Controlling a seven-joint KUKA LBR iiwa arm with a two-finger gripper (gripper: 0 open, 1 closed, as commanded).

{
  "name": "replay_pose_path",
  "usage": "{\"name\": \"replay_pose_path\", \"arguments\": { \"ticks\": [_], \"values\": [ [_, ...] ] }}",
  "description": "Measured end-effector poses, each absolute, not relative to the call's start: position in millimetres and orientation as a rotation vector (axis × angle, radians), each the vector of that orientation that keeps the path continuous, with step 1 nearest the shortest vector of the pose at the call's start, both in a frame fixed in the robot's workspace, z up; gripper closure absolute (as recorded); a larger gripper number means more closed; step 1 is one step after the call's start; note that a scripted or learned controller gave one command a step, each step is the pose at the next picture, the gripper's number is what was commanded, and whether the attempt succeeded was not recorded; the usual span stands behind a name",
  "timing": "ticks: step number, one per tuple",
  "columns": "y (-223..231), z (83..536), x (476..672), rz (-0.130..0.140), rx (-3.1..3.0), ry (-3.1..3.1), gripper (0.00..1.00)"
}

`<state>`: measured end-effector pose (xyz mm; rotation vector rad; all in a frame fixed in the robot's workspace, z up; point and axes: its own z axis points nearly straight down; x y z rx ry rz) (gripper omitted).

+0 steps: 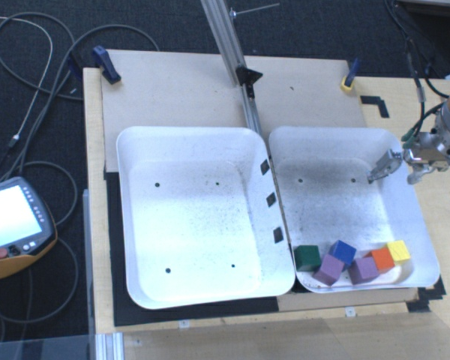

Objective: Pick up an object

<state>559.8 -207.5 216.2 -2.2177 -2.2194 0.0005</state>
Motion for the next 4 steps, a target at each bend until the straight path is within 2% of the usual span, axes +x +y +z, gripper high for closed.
{"name": "replay_pose_path", "arguments": {
  "ticks": [1, 2, 3, 4],
  "values": [
    [-166.6, 119.5, 563.2, 0.005, -2.209, -2.218, 0.00],
    [-169.3, 124.6, 564.8, 0.000, -2.219, -2.220, 0.00],
    [-105.6, 116.4, 514.9, 0.001, -2.209, -2.220, 0.00],
    [-184.7, 231.6, 539.1, -0.005, -2.234, -2.227, 0.00]
  ]
}}
